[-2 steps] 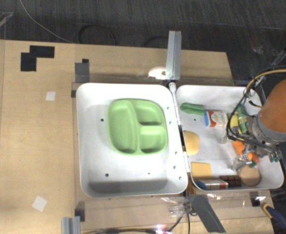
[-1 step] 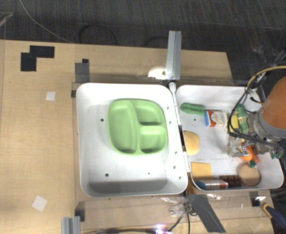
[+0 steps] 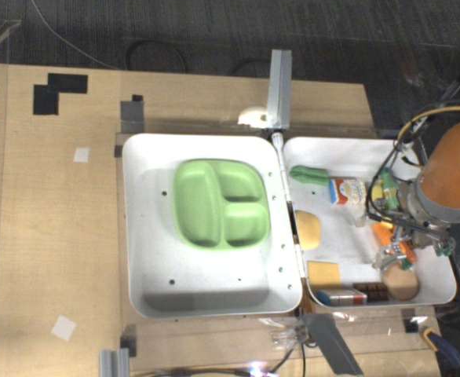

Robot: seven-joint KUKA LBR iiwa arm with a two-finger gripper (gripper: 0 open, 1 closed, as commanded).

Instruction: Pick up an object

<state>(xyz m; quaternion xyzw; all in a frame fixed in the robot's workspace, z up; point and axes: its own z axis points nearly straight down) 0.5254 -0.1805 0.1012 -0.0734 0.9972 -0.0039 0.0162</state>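
Observation:
My gripper [image 3: 395,251] hangs low over the right part of the right bin [image 3: 336,149], below the arm's orange band [image 3: 452,167]. Just under it lie an orange piece [image 3: 381,232] and a tan round object [image 3: 401,284]. Whether anything is held cannot be made out. Further left in this bin are a green cucumber-like item [image 3: 308,174], a white and red packet [image 3: 345,190], a yellow rounded item [image 3: 308,230], a yellow-orange block [image 3: 324,273] and a dark tube [image 3: 348,295] along the front wall. A yellow-green item [image 3: 383,188] sits partly behind the wrist.
The left bin [image 3: 147,234] holds a green divided tray [image 3: 219,203]. A metal post [image 3: 279,89] stands behind the wall between the bins. Cables [image 3: 407,136] loop near the wrist. Wooden bench [image 3: 49,234] extends to the left.

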